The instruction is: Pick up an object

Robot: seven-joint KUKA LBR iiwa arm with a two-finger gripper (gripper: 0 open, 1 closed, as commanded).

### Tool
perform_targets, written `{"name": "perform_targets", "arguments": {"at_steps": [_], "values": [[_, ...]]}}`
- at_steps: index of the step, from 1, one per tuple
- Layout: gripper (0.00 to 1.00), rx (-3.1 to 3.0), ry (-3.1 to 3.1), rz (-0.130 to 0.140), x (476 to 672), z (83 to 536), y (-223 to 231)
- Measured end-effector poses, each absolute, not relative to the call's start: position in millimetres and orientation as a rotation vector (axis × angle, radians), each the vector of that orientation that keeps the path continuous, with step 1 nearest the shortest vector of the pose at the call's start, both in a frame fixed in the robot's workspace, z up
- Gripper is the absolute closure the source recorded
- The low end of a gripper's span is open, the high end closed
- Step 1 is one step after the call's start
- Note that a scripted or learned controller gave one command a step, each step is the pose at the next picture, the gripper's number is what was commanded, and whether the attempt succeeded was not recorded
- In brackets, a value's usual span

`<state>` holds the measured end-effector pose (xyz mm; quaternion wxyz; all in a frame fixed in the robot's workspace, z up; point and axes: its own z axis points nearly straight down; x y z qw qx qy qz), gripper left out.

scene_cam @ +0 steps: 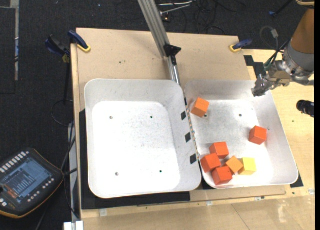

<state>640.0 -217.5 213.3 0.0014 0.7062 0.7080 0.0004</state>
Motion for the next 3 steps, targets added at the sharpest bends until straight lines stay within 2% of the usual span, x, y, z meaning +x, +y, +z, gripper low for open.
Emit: {"name": "perform_targets", "arguments": {"at_steps": [1,3], "values": [[1.00,2.216,2.231,0.000,615.3,208,-163],[1.00,2.216,2.232,0.000,578.3,200,-65]]}}
